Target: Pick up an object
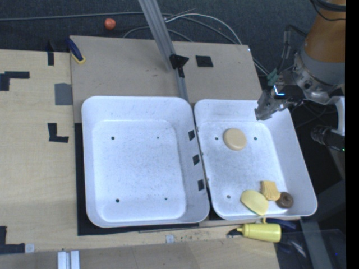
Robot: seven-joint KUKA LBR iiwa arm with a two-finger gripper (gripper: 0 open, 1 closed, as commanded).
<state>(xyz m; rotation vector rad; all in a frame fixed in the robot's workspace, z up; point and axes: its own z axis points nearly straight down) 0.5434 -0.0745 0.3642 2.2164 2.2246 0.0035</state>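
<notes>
Writing: no brand, label or lettering can be read on any thing here.
Arm (325,43): grey with an orange band, reaching in from the right; its upper part is cut off by the top and right edges.
Claw (263,112): dark, over the right bin's upper right rim; whether it stands wide or narrow I cannot tell, as the tips merge into one dark shape. Nothing shows between them.
Right bin (297,156): white, shallow, holding four things.
Disc (235,139): tan and round, lying in the upper middle of the right bin, near the claw but apart from it.
Yellow lump (255,202): at the bin's lower edge, just beside an orange block (270,190).
Brown ring (285,200): small and dark, just right of the block; too small to identify.
Left bin (137,161): white, touching the right bin along its side.
Yellow tool (262,232): lies on the worktop (33,167) below the right bin, its form unclear.
Metal post (160,29): slanting, its top cut off by the frame.
Red ball (110,23): small, beyond the worktop's far edge.
</notes>
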